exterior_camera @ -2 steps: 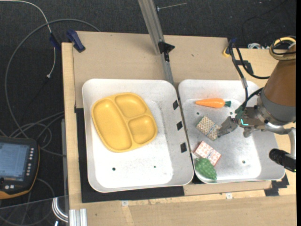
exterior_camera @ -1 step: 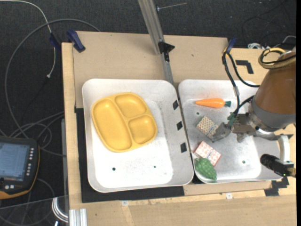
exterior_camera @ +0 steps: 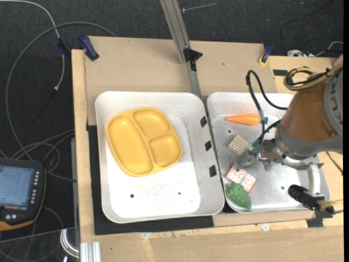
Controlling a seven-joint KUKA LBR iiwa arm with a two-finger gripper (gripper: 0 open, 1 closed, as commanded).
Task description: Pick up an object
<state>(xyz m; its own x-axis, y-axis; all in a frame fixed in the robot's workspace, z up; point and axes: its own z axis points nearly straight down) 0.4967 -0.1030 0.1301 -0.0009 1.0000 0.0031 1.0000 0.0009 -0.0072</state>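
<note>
In the right bin [exterior_camera: 272,198] my gripper [exterior_camera: 255,156] hangs low over the floor, near the bin's middle. A tan waffle-patterned block [exterior_camera: 238,143] lies just to its upper left. A red-and-white checkered piece [exterior_camera: 240,178] lies just below it to the left. Beyond that piece, a green leafy item [exterior_camera: 239,196] rests at the bin's front-left corner. An orange carrot [exterior_camera: 243,119] lies toward the back of the bin. I see nothing held in the gripper.
The left bin [exterior_camera: 158,201] holds a yellow divided plate [exterior_camera: 144,140]. A metal pole [exterior_camera: 175,15] slants up from between the bins at the back. The grey and orange arm [exterior_camera: 311,119] covers the right bin's right side.
</note>
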